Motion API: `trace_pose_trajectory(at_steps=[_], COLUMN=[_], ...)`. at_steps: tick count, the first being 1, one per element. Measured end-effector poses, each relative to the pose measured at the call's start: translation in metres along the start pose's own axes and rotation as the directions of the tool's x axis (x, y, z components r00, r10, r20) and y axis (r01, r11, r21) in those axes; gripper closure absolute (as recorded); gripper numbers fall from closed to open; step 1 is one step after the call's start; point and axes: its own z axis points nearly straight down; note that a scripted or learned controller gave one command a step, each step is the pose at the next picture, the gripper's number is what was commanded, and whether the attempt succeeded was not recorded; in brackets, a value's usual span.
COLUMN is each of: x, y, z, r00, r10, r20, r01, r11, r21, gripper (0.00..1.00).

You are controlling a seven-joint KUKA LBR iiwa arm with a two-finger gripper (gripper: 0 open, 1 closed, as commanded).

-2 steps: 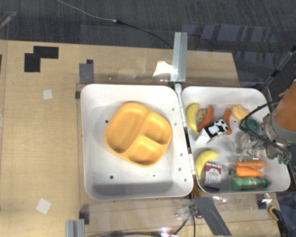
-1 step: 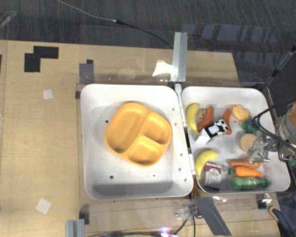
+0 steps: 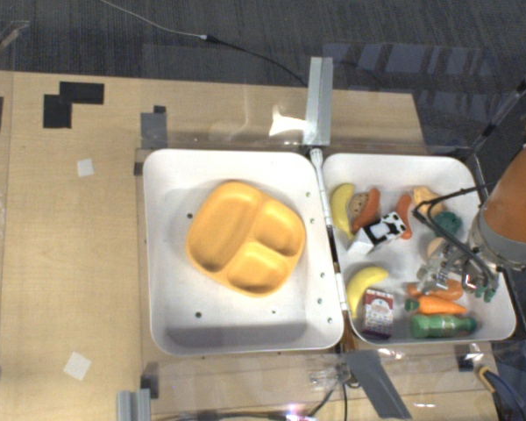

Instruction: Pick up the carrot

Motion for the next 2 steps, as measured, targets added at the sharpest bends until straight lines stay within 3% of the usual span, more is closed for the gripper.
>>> trace_pose_trajectory(at_steps=[1,2], x=[0.018,0.032], y=[0.041,0.11], z=[0.02,-0.053], r00=[0.977,0.844], r10=[0.215,0.536], r20=[-0.002,0.0], r01=[-0.215,-0.536], r11=[0.977,0.844], r21=[0.0,-0.002], gripper=[1.0,1.0])
